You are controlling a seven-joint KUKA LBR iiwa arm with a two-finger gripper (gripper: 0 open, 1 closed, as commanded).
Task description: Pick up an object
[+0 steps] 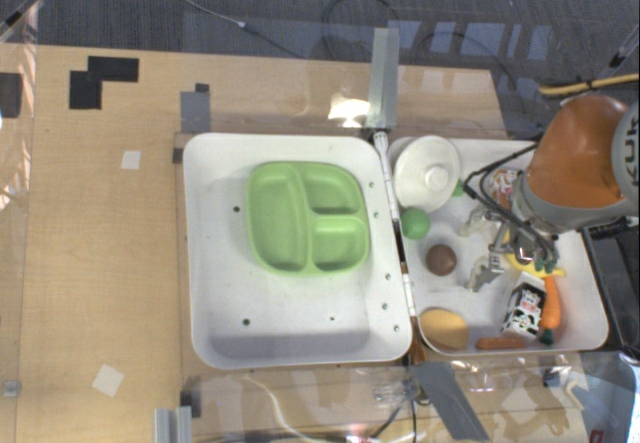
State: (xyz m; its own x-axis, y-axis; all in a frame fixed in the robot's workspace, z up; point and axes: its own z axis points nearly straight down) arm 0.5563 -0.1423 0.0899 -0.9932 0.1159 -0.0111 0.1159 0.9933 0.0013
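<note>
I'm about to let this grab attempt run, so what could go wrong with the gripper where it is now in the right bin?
The gripper hangs in a crowded right bin, so it may nudge the brown ball or the cow-print carton instead of grasping. The carrot lies tight against the carton, so a grab there could catch both or slip.

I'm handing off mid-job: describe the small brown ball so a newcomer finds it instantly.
Look in the right-hand white bin, the one the arm reaches into. Near its left wall, below the white bowl and the small green ball, sits the small brown ball. It is dark brown and round, unlike the larger tan oval object below it.
</note>
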